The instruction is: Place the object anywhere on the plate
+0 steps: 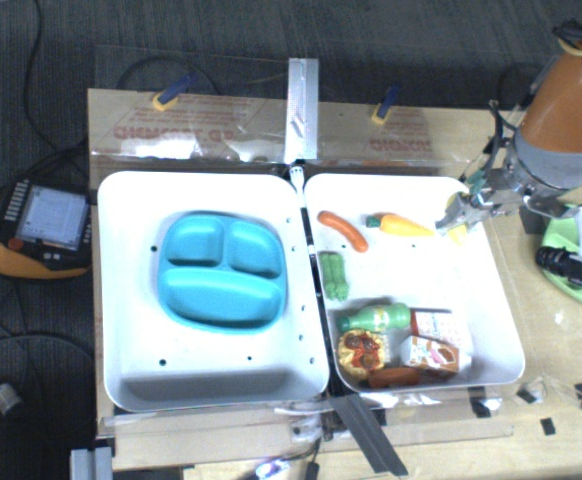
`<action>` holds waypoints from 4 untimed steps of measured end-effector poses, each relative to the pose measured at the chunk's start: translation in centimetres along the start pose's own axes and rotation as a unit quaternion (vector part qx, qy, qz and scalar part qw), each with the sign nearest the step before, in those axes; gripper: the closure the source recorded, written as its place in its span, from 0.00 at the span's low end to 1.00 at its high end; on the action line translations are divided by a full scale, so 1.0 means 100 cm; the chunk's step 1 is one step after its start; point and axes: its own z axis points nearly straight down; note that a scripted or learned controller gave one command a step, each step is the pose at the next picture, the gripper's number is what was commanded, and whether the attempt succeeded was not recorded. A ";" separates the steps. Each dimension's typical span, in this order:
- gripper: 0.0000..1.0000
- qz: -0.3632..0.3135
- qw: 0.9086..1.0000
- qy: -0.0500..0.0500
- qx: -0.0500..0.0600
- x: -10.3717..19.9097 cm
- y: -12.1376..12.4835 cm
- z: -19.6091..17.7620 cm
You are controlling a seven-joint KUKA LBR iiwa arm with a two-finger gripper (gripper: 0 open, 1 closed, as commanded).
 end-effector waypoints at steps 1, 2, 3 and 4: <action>1.00 -0.035 0.999 0.001 0.000 0.062 0.041 0.017; 1.00 -0.088 0.996 0.002 0.000 0.138 0.003 0.043; 1.00 -0.090 0.996 0.001 0.000 0.219 -0.002 -0.003; 1.00 -0.075 0.997 0.001 0.001 0.285 0.008 0.025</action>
